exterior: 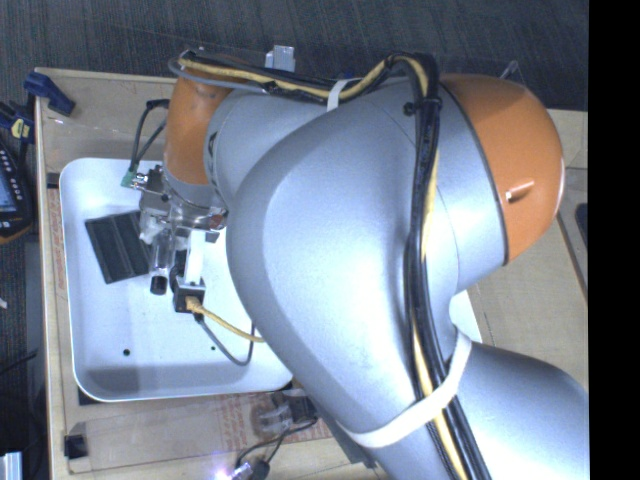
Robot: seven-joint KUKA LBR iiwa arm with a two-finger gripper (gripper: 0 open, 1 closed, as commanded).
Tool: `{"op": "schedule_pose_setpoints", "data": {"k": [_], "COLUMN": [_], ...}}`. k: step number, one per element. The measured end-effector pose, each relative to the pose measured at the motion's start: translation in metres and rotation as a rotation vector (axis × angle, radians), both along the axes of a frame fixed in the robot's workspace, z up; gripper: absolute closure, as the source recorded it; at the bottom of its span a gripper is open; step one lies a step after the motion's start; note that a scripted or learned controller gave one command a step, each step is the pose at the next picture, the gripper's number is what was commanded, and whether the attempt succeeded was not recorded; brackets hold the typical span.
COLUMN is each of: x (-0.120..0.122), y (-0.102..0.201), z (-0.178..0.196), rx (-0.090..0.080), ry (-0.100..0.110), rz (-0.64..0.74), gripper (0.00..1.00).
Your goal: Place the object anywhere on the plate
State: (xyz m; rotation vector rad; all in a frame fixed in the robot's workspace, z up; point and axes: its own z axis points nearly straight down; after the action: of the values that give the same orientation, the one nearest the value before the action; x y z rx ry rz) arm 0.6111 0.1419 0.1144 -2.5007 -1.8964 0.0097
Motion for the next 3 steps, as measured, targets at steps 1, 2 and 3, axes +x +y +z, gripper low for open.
{"op": "schedule_pose_setpoints", "data": {"k": [1, 2, 3], "x": [0.047, -0.04, -0.094], "y": [0.034, -0.019, 0.024], "z": [-0.014, -0.017, -0.024], "rx": [-0.001, 0.006, -0.002], "ry": [-0.01, -0.012, 0.003], "rz": [-0.333, -0.072, -0.469], "gripper": [1.0, 1.0, 1.0]}}
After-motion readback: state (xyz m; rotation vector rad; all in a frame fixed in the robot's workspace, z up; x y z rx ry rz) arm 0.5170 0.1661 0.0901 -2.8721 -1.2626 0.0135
